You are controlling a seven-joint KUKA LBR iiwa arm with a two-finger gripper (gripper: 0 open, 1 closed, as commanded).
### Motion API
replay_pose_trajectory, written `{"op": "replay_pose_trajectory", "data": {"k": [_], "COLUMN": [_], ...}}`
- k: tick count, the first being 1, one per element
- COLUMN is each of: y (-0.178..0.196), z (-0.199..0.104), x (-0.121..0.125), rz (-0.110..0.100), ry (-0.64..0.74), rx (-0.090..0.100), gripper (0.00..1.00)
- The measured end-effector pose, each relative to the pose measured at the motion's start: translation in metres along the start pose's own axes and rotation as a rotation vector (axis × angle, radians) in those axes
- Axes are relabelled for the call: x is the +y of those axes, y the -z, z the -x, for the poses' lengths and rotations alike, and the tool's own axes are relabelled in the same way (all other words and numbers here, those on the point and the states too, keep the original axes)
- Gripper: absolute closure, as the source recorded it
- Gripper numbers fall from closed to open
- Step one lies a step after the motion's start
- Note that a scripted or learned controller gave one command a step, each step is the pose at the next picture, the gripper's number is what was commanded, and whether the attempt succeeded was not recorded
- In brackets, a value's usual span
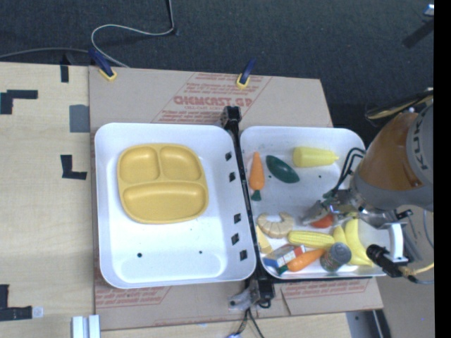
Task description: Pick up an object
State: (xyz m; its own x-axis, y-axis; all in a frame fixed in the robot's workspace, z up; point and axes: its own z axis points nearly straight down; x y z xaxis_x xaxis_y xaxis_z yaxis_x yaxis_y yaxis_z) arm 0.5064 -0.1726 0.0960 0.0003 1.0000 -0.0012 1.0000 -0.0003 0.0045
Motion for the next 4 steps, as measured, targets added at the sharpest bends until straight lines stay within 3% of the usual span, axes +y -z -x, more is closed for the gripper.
{"op": "replay_pose_trajectory", "data": {"k": [1,2,3,4], "y": [0.099,0.136,0.146,0.157], "z": [-0.033,-0.133,-0.133,-0.204], "x": [-0.022,-0.022,-0.021,-0.022], "rz": [-0.005,-0.005,-0.006,-0.006], "ry": [0.002,0.003,0.004,0.003], "rx": [0.002,0.002,0.002,0.002], "gripper": [1.00,1.00,1.00,1.00]}}
